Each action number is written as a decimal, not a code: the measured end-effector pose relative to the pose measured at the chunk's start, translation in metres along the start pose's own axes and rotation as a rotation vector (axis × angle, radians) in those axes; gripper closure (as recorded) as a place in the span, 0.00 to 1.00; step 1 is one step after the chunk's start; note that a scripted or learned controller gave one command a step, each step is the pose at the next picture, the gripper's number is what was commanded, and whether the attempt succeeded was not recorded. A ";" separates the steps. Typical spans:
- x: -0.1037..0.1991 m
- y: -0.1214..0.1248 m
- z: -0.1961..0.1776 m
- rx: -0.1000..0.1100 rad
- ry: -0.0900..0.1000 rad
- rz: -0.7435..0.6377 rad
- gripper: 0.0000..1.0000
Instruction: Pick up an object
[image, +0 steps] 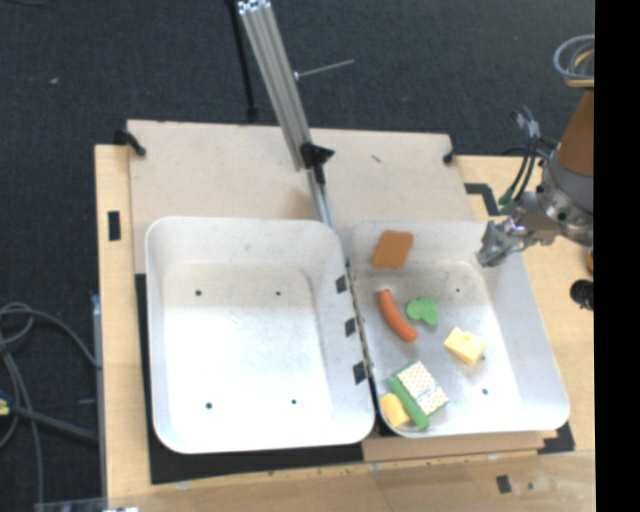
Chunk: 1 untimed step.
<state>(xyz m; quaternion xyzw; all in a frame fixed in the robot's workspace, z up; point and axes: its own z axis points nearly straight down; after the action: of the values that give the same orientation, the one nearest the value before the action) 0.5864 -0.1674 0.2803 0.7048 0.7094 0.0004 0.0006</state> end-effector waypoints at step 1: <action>0.062 0.003 0.008 0.000 0.001 -0.001 1.00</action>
<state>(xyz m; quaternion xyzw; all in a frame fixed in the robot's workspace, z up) 0.5889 -0.1051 0.2727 0.7045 0.7097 0.0007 0.0001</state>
